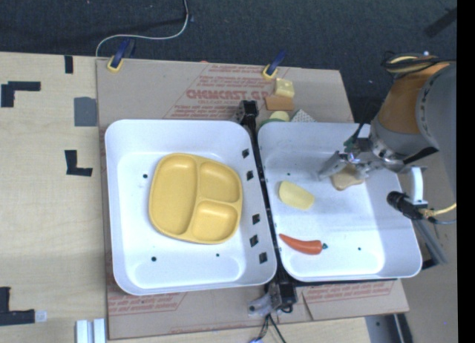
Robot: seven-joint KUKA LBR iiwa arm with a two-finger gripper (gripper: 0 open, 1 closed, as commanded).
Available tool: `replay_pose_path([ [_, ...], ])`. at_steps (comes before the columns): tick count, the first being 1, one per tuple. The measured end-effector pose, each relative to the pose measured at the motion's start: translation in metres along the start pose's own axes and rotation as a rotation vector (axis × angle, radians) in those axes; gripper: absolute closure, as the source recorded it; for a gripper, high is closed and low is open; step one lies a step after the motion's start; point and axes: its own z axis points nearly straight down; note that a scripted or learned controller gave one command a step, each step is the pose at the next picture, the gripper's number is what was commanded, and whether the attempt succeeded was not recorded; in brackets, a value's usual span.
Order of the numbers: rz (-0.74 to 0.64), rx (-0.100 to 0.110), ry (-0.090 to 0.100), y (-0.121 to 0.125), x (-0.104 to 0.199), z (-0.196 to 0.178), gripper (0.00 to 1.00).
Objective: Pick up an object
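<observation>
My gripper (344,169) hangs over the upper right part of the right bin (371,260), on the grey arm with its orange band that comes in from the right. A small tan lump (346,180) lies right at the gripper's tip, partly hidden by it; I cannot tell whether it is held. A pale yellow, lemon-like object (296,195) lies in the middle of the right bin, to the gripper's lower left. A red-orange chili pepper (302,244) lies near that bin's front edge.
A yellow compartment plate (195,198) lies in the left bin (126,260). A tan block (280,96) and a small green thing (278,117) sit on the cardboard behind the bins. A black divider (256,185) runs between the bins.
</observation>
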Motion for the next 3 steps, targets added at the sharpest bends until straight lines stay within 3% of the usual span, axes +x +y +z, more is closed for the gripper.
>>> replay_pose_path([
  [1, 0.000, -0.001, 0.005, 0.008, -0.012, -0.060, 0.00],
  [2, 0.000, 0.001, 0.001, 0.009, -0.004, 0.002, 0.00],
  [3, 0.000, -0.002, 0.005, 0.005, -0.013, -0.075, 0.00],
])
